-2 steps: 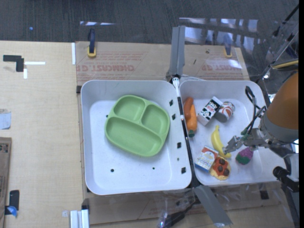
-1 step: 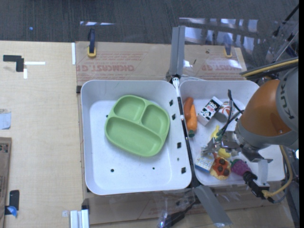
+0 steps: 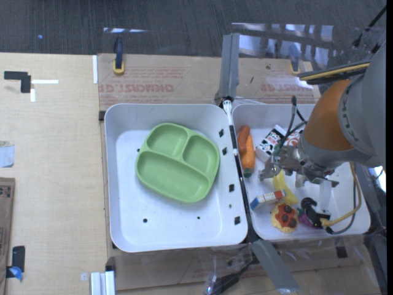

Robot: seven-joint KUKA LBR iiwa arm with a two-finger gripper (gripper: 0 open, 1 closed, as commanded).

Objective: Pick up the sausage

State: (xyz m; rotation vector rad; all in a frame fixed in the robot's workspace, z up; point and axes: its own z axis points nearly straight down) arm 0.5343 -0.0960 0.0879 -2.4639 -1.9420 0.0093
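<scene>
Pincer (image 3: 284, 172) hangs low over the right bin (image 3: 362, 223), above a yellow piece (image 3: 281, 184); whether it is wide or closed cannot be told from this slant, and nothing can be seen in its hold. Both bins sit on brown cardboard (image 3: 166, 78) with red print, laid over a pale wood bench (image 3: 49, 165). Beyond the bench runs dark grey carpet (image 3: 184, 11). The left bin (image 3: 123, 226) holds a green plate (image 3: 178, 162) with three sections.

The sausage (image 3: 246, 147), taken to be the long orange piece, though that is not certain, lies along the right bin's left wall, pointing up and down the view. It is left of the pincer, near it but apart. A black-and-white carton (image 3: 270, 141) lies between them, and a pizza slice (image 3: 284, 217) sits nearer the camera.
</scene>
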